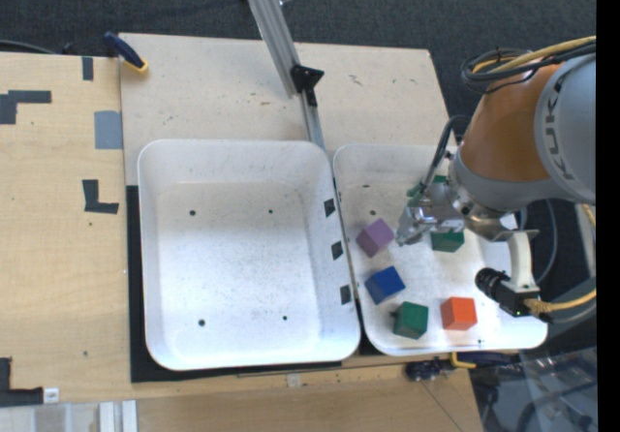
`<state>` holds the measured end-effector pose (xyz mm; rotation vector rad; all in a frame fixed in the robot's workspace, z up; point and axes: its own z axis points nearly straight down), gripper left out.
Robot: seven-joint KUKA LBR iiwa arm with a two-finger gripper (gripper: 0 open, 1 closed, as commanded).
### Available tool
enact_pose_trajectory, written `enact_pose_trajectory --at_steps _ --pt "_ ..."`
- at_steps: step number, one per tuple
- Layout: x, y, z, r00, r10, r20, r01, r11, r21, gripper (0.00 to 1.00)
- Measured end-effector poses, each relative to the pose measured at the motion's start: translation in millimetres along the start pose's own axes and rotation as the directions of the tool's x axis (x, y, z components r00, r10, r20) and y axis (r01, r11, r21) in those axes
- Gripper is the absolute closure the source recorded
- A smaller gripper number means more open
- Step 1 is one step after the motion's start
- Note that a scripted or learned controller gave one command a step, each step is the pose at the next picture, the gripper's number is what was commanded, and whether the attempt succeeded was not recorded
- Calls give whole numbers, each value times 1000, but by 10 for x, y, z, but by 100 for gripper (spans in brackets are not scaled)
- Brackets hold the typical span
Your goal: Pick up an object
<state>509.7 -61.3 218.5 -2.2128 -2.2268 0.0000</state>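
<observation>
The gripper (418, 225) hangs low in the right bin (387, 161), its metal tip just beside the purple block (374, 237) and, on its other side, close against a green block (448, 241) that the wrist partly covers; whether its fingers are parted or closed cannot be told from this slanted view, and no block can be seen held between them; the purple block, tilted a little and lying near the bin's left wall, looks the likeliest target; it appears a small, rigid, light cube with flat faces, probably wood or plastic, neither fragile nor soft, though smooth sides could slip from a shallow pinch, so a hold across two opposite flat faces, low on the body, would suit it best; nearer the front rim lie a blue block (385, 284), a dark green block (411, 319) and an orange block (459, 313), all apart from one another; the arm reaches in from the right, its orange band (509, 144) bulking over the bin's far side, wrist bent downward toward the bin floor; the left bin (155, 164) sits alongside.
</observation>
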Motion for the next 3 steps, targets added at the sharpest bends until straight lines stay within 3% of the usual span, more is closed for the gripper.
enact_pose_trajectory --at_steps 2,3 --pt "836 593 -207 1000 0 0 0 1000 -2 100" --pt "1242 901 -70 1000 2 1 -2 1000 -1 100"
